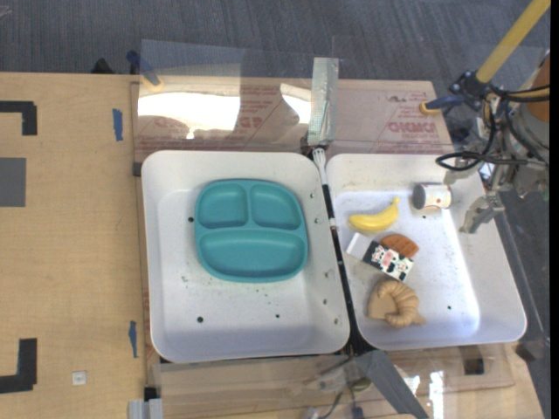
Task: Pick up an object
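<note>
Camera view: two white bins side by side, arm at the right edge.
Left bin [166, 321]: holds a teal divided plate [251, 231], lying flat near its centre.
Right bin [493, 308]: holds every loose candidate for the pick.
Croissant [395, 304]: lies toward the near side of the right bin, untouched.
Banana [376, 218]: lies toward the far left of the right bin, apart from the gripper.
Black-and-white carton [389, 259]: rests just beside a brown piece [400, 243], between banana and croissant.
Small white cylinder [432, 196]: lies on its side near the far wall, nearest the gripper.
Gripper [479, 221]: hangs over the right bin's far right corner, nothing seen between its fingers; whether the jaws are spread or pressed together cannot be told.
Progress: judged not started; no object is lifted, all rest on the bin floor.
Remaining: choose an object, descend, close, lift.
</note>
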### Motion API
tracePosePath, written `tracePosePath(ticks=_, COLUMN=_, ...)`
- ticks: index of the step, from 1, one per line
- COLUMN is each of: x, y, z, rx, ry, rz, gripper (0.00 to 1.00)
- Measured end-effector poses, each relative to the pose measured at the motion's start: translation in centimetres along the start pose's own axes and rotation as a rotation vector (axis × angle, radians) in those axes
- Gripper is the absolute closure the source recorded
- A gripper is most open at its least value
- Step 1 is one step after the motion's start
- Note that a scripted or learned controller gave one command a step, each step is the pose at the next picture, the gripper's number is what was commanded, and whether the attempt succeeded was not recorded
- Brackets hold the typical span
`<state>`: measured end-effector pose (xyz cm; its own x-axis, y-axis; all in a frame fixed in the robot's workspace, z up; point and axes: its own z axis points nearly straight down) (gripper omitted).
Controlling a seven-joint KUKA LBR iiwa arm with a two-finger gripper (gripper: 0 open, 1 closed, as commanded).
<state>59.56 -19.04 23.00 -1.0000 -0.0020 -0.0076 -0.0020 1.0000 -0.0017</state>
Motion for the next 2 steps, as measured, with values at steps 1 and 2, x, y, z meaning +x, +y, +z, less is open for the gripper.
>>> tracePosePath(ticks=1, x=3.0, y=0.0, z=13.7, rx=0.0, ry=-0.001, rz=0.143, gripper=0.0)
tracePosePath(ticks=2, x=2.7, y=0.1, z=12.5, rx=0.003, ry=-0.009, rz=0.14, gripper=1.0)
